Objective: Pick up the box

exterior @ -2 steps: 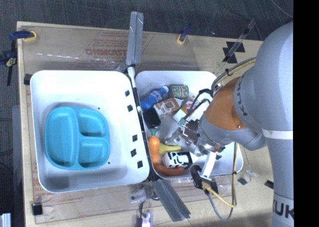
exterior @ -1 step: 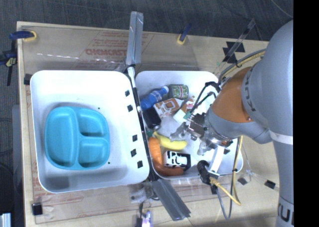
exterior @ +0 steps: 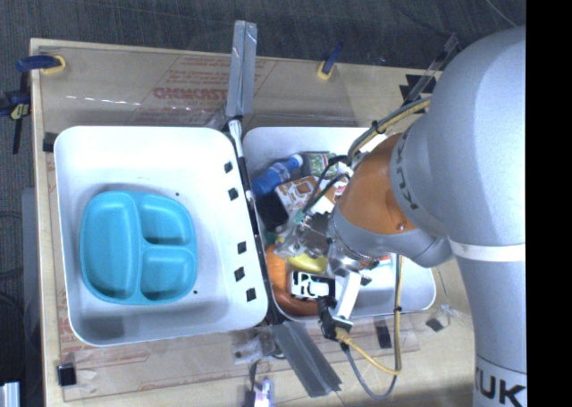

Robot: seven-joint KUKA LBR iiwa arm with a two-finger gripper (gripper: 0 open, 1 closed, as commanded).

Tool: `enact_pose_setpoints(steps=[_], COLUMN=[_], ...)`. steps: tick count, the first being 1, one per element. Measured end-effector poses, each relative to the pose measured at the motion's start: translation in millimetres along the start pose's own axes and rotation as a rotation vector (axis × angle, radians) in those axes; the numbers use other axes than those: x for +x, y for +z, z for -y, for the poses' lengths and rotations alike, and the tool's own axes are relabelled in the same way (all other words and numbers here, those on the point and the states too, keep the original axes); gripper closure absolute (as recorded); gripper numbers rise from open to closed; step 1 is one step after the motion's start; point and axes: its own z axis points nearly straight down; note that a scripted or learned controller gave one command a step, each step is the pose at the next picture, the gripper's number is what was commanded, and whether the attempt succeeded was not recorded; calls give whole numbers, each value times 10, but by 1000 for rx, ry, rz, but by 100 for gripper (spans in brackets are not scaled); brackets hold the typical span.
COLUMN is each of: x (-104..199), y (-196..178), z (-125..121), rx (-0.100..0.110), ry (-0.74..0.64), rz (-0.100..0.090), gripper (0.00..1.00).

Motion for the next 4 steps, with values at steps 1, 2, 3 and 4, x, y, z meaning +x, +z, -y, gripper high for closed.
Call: enact_pose_setpoints(steps=[1,2,3,4], x=[0,-379,-585,-463], y=[1,-506,-1269,-993], z=[0,-747,-529,-228], rx=[0,29,28,34], ry=[0,-64,-89,299], rz=[0,-9,-9,-3], gripper=[0,0,0,0])
